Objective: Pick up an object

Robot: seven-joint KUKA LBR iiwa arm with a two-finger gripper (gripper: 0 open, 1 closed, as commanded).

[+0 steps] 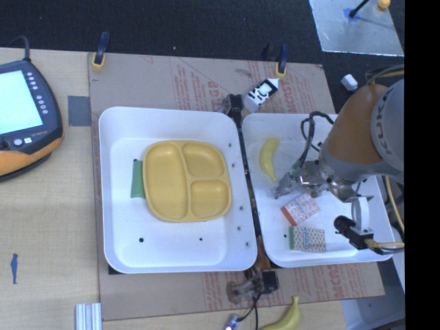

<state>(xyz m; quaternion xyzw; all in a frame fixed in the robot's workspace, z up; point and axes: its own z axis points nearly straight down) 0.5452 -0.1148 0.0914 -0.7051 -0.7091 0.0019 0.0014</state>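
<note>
The camera view, read from its near edge, starts with a loose yellow banana [289,316] lying on the desk [48,253] outside the bins, just below the cardboard sheet [172,74] that both bins sit on. Above it in the right bin [275,256] lie a green-edged patterned packet [307,238] and, just beyond that, a red-and-white packet [300,210]; both are flat on the bin floor and near each other. The hand [287,185] hangs low over this bin, just above the red-and-white packet and just right of a small yellow banana-shaped piece [268,158]. Whether it is spread, closed, or clamped on anything cannot be told at this size. Its place suggests a reach toward either the packet or the yellow piece, so the pick looks not yet done. The arm [361,133] enters from the right, its orange band bulking over the bin's far right part.

In the left bin [117,249] a yellow divided tray [185,181] rests centrally, overlapping a green flat piece [137,179] at its left side. Farthest back, blue clamps [101,49] pin the cardboard to the desk, likely to keep the bins from sliding, and a control pendant [24,115] sits at far left.
</note>
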